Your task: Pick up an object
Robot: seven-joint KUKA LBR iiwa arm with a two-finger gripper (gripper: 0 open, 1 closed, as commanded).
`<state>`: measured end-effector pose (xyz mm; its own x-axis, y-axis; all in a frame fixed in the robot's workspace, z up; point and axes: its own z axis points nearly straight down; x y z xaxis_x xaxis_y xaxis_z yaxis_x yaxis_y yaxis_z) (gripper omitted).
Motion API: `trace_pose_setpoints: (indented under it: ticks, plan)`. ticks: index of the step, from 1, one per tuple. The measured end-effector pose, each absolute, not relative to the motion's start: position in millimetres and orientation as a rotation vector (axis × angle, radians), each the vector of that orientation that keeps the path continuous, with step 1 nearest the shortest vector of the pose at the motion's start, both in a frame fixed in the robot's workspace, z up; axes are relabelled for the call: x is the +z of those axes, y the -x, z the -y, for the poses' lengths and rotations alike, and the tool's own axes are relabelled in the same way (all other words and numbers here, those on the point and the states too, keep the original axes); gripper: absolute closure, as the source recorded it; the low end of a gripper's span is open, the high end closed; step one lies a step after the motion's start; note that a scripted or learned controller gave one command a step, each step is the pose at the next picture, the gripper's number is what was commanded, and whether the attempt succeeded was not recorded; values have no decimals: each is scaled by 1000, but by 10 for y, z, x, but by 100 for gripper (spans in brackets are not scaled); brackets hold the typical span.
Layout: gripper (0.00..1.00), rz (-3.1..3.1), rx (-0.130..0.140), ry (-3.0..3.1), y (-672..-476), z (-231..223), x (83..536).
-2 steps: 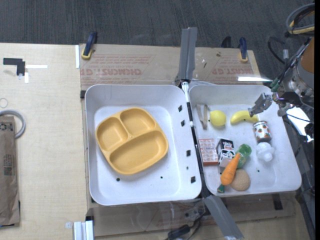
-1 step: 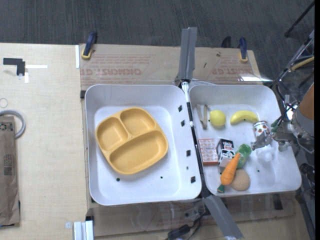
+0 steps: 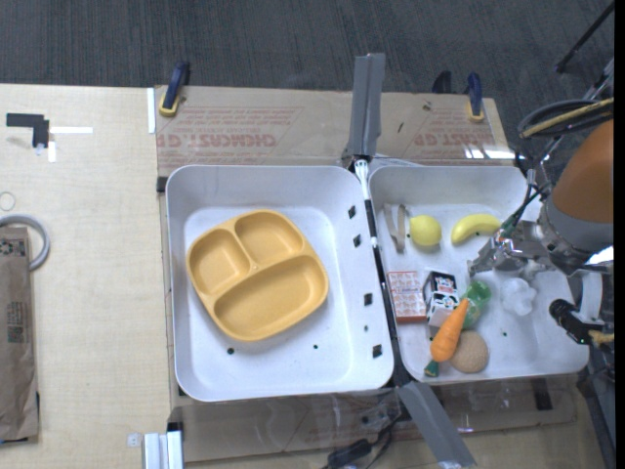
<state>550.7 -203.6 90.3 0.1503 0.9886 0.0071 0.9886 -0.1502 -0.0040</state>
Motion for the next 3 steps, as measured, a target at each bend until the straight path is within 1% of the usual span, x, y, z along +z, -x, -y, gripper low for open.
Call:
trace_pose_setpoints:
  ticks: [1,2,3]
  plan:
    - [0,2043,-4,2377,-5506,2037,904]
    - [0,1748,-1,2602,-5803,1980,905]
    - [100,1752,5,2604,-5798,2002,996]
